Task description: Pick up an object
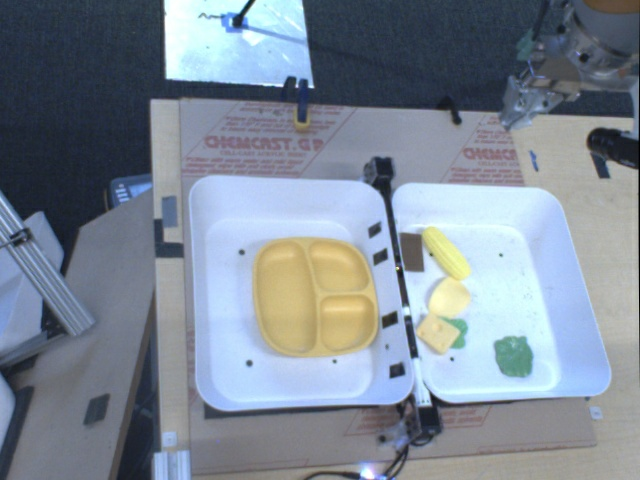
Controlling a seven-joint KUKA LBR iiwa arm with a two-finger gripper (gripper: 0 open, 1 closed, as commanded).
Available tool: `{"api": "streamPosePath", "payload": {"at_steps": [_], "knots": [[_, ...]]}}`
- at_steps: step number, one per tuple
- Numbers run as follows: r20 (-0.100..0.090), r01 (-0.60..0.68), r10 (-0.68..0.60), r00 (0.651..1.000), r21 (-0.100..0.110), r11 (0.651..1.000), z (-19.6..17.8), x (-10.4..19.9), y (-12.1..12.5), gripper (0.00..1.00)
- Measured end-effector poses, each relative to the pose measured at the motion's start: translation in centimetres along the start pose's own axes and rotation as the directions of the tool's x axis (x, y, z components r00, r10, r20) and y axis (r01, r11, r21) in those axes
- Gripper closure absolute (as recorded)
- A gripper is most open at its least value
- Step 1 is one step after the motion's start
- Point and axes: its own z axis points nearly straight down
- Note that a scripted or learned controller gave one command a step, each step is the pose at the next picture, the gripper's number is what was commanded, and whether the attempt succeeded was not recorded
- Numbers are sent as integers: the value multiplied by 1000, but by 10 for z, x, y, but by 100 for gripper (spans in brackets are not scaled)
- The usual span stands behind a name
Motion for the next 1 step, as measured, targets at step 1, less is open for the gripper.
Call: {"api": "streamPosePath", "payload": {"at_steps": [1], "knots": [[-9,8,-8,1000,27,1000,87,121,-41,100]]}}
